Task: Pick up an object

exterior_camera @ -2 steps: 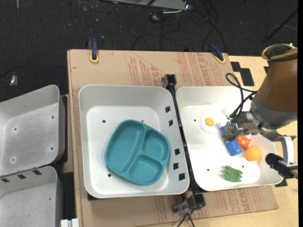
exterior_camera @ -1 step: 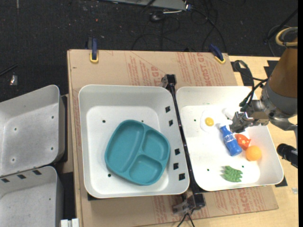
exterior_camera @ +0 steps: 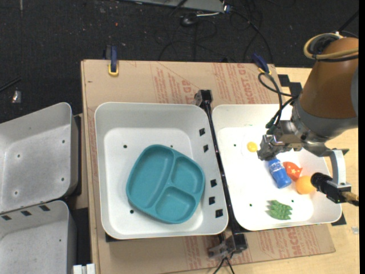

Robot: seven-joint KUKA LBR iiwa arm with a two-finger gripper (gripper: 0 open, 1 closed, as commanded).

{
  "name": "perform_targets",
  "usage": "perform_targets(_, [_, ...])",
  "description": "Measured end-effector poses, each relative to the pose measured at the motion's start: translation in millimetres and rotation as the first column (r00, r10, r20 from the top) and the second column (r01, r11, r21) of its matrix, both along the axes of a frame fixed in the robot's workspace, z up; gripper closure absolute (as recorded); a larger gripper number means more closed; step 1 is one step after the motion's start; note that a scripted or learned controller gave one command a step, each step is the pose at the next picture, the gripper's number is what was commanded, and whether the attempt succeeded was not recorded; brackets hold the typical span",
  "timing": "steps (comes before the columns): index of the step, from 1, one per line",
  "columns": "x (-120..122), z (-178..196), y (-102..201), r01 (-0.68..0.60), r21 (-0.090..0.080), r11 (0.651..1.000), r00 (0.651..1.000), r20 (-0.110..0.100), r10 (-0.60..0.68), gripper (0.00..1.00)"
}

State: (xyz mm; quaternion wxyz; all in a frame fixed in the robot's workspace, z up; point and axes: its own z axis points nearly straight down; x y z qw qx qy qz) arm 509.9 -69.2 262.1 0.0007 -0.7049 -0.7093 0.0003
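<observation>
Over the right bin (exterior_camera: 239, 210), the gripper (exterior_camera: 268, 150) hangs low just above a blue bottle (exterior_camera: 279, 173); whether it is clenched or released I cannot tell. Touching the bottle's right side is a red piece (exterior_camera: 292, 169), with an orange ball (exterior_camera: 304, 185) nearer, a green toy (exterior_camera: 279, 210) nearest, and a yellow bit (exterior_camera: 251, 147) left. The left bin (exterior_camera: 108, 153) holds a teal tray (exterior_camera: 165, 182) with 3 compartments. Judging by this, nothing is lifted yet; grasp and raise remain.

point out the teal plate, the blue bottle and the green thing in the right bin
teal plate (exterior_camera: 165, 182): camera view, on its middle divider
blue bottle (exterior_camera: 279, 174): camera view, on its body
green thing (exterior_camera: 279, 210): camera view, on its middle
</observation>
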Motion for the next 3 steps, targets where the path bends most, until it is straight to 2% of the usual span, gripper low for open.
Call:
perform_targets(1, [0,-10,46,-0.001,0.0,1.0,1.0,0.0,0.001,1.0])
perform_targets(3, [27,-20,160,-0.003,0.0,1.0,1.0,0.002,0.003,1.0])
